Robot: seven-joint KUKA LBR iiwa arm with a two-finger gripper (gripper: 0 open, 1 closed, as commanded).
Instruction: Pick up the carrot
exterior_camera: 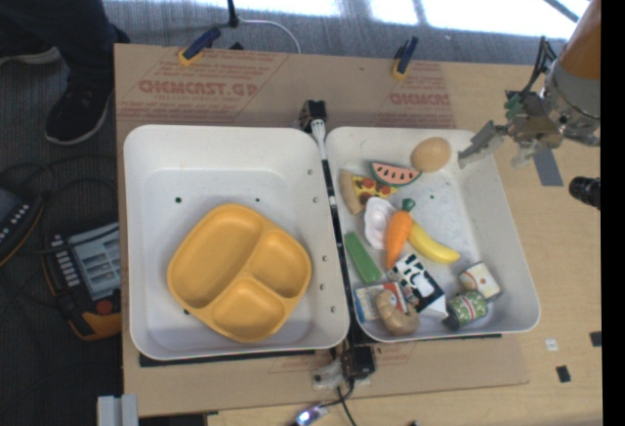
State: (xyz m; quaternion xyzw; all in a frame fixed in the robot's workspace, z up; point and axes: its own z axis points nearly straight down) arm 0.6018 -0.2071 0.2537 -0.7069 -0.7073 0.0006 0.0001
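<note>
Carrot point(396, 232): mid right bin point(518, 248), banana point(433, 245) touching at 3 o'clock.
Gripper point(508, 136): fingers' state unclear.
Risk: crowding neighbours could spoil the grasp.

We can read red print on the brown cardboard sheet point(195, 87) that lies under the two bins. At the upper left of the frame, just above the left bin, it spells "CHEMCAST GP", though the last letters are faint. A second red print of the same kind sits at the upper right of the sheet, above the right bin, and we cannot make out its letters. A small black and white box point(416, 277) in the right bin bears marks too small for us to read.
</note>
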